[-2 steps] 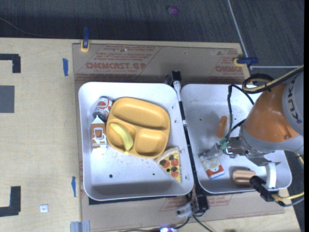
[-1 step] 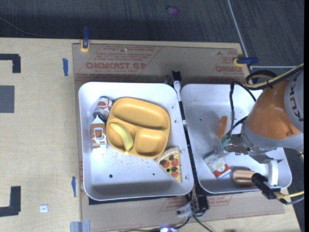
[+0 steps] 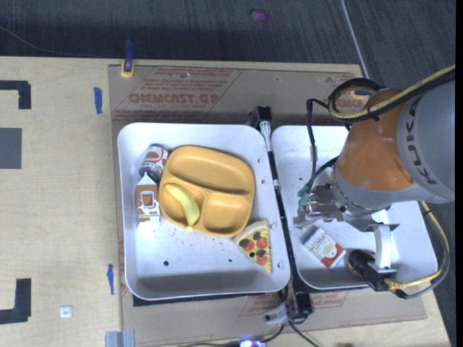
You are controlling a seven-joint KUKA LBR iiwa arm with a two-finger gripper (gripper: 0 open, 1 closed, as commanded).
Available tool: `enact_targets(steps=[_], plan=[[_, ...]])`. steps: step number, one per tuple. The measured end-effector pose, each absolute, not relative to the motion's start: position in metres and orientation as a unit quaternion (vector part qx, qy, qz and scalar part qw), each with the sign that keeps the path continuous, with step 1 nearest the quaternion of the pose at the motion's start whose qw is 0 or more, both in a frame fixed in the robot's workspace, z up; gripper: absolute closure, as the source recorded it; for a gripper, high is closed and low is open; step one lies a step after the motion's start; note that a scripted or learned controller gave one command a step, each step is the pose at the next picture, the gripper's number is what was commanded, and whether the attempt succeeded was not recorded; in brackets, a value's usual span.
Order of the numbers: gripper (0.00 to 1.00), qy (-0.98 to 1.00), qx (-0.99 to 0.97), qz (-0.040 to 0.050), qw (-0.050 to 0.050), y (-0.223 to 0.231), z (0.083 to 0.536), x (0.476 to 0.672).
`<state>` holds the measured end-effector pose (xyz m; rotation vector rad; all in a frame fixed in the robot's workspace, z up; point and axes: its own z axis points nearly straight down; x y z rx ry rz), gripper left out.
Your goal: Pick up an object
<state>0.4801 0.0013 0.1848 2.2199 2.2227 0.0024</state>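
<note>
With the gripper (image 3: 312,207) hanging at ten o'clock of the small packet (image 3: 323,246), finger state untellable, a descent likely misses it.

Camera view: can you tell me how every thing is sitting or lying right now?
Yellow divided plate: lying flat, right way up, in the left bin.
Banana: lying in one of the plate's compartments.
Can: on its side, against the plate's far-left edge.
Pizza slice: flat on the bin floor, by the plate's near-right corner.
Small card packet: flat in the right bin.
Gripper: over the right bin, holding nothing visible.
</note>
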Motion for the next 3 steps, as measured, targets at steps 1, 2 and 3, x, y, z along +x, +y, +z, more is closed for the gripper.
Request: enact_targets(steps=[1, 2, 3], plan=[[0.00, 0.707, 0.707, 0.0006, 0.000, 0.0008, 0.1847, 0.4800], [0.00, 0.707, 0.707, 0.0006, 0.000, 0.0008, 0.1847, 0.4800], [0.00, 0.707, 0.707, 0.0006, 0.000, 0.0008, 0.1847, 0.4800]])
